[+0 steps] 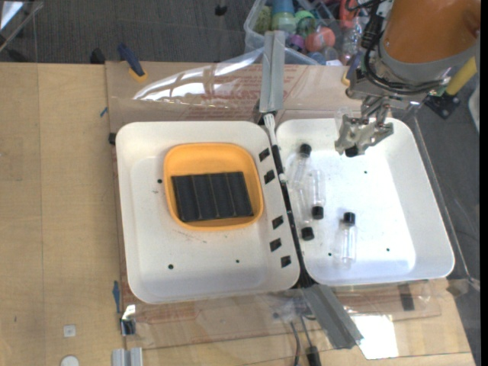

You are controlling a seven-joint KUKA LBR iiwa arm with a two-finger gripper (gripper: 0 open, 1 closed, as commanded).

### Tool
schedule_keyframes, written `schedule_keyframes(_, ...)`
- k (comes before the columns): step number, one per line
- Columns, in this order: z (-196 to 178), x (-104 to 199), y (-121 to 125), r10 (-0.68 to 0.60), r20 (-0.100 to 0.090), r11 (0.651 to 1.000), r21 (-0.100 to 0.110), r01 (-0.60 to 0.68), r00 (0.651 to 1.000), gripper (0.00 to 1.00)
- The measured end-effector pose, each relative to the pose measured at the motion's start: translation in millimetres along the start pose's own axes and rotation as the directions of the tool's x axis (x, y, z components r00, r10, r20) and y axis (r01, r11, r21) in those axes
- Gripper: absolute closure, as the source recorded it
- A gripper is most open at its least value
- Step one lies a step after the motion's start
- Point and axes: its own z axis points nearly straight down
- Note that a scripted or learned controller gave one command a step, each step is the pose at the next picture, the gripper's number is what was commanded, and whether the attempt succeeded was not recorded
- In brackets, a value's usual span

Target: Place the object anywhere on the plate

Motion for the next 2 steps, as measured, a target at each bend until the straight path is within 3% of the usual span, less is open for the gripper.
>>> schedule_keyframes(2, -1.1, -11.1, 2.2, -0.253, 0.000, 0.967, 0.002, 0.253, 0.967, 1.00)
